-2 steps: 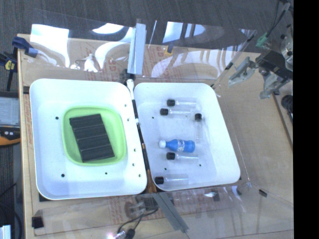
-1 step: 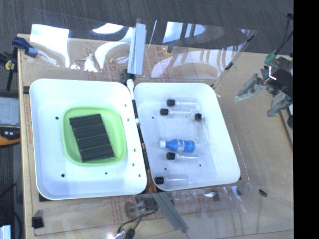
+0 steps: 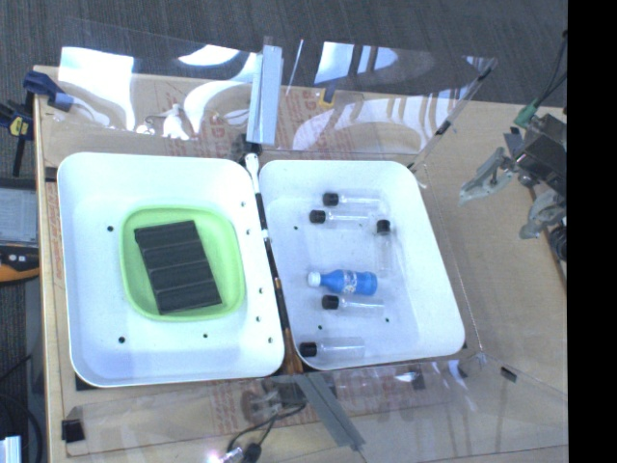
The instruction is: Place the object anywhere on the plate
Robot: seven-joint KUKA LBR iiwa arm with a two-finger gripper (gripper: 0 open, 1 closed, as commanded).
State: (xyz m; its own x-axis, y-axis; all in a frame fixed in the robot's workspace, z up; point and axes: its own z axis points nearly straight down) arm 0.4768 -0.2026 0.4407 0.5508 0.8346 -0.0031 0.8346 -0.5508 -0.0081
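Bench (image 3: pixel 482 422) edge runs along the bottom of the view, nearest the camera, with a metal bracket (image 3: pixel 328 415) and loose wiring on it just below the bins. Left bin (image 3: pixel 87 336) holds a green plate (image 3: pixel 227 249), seated roughly at its centre. On the plate lies a dark ribbed slab (image 3: pixel 177 266), flat, turned slightly counter-clockwise, fully inside the plate rim. Right bin (image 3: pixel 439 297) sits just beside the left one, rims touching along the middle. It holds a blue bottle (image 3: pixel 344 281) with a white cap, lying on its side near the centre. Around the bottle lie several clear vials with black caps, all on their sides: one (image 3: pixel 352 303) just below the bottle, one (image 3: pixel 330 350) at the lower left corner, three (image 3: pixel 349 202) grouped toward the top. Gripper (image 3: pixel 516 196) hangs at the right edge, outside both bins and well apart from every object; fingers spread, nothing between them.
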